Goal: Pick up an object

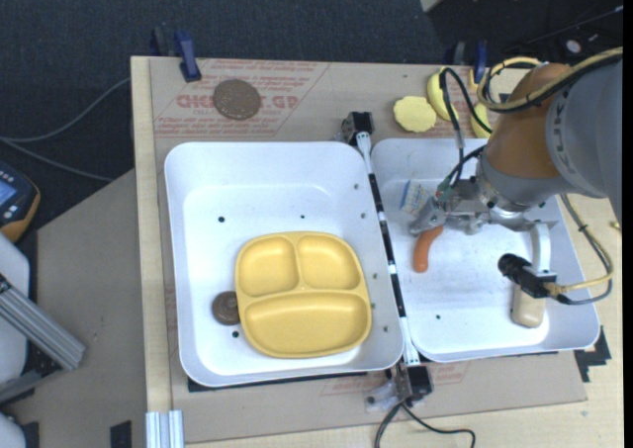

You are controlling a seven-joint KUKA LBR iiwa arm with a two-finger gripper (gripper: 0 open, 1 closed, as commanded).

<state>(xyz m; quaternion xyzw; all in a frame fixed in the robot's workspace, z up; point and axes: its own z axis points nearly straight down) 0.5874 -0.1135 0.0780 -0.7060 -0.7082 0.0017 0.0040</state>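
Jaws on the gripper (438, 218): too small and blurred to tell if apart or together, or if they clamp anything.
Gripper sits low over upper-left part of right bin (475, 322), arm (584, 130) coming in from the right. Its tip is right at the upper end of an orange sausage-shaped piece (422, 251); touching or just apart, can't tell. That piece lies on the bin floor near the left wall, approx. upright in view. Small blue-and-white item (409, 195) is just left of gripper. Beige block (529, 312) is at the bin's right side, well apart from gripper. Left bin (257, 189) has a yellow divided plate (302, 293) w/ a small brown round thing (226, 309) against its left edge. On the table (156, 238) beyond the bins: brown disc (235, 98), yellow lump (414, 113).
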